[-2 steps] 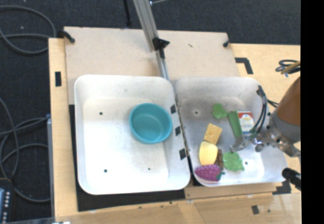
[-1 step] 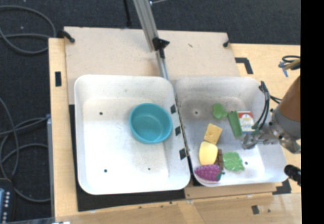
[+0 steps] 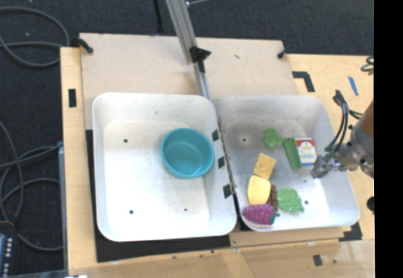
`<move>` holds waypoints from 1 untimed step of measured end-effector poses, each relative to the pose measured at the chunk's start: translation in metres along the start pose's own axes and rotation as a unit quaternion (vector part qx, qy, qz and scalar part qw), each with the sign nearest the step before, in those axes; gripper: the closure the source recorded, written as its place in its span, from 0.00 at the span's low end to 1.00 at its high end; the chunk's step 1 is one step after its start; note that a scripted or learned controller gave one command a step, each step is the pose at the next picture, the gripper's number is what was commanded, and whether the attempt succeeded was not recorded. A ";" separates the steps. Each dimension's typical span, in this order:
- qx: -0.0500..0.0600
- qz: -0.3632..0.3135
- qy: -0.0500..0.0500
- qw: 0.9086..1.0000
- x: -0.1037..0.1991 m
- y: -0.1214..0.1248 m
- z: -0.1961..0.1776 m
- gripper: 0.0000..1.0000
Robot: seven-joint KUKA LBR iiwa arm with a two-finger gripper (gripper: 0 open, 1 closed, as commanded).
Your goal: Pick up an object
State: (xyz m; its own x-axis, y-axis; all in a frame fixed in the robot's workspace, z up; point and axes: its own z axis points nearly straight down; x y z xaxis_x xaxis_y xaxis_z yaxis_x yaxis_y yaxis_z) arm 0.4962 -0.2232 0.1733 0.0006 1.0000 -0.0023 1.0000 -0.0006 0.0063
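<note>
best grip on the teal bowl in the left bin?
Probably the rim of the round teal plastic bowl: it sits upright, mouth up, alone in the left white bin. Come straight down, one finger inside the wall and one outside, on the right side nearest the pincer.

teal bowl (image 3: 187,152); white bins (image 3: 113,113); yellow block (image 3: 259,189); purple grapes (image 3: 259,212); green stick (image 3: 291,153); tan counter (image 3: 157,50).
</note>
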 end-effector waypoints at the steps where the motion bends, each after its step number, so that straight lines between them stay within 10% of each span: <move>1: -0.001 -0.002 -0.001 1.000 -0.001 -0.005 -0.060 1.00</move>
State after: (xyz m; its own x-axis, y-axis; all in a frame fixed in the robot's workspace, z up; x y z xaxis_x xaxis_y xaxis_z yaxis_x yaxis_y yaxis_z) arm 0.4907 -0.2244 0.2337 -0.0035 1.0000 -0.0040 1.0000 0.0035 0.0082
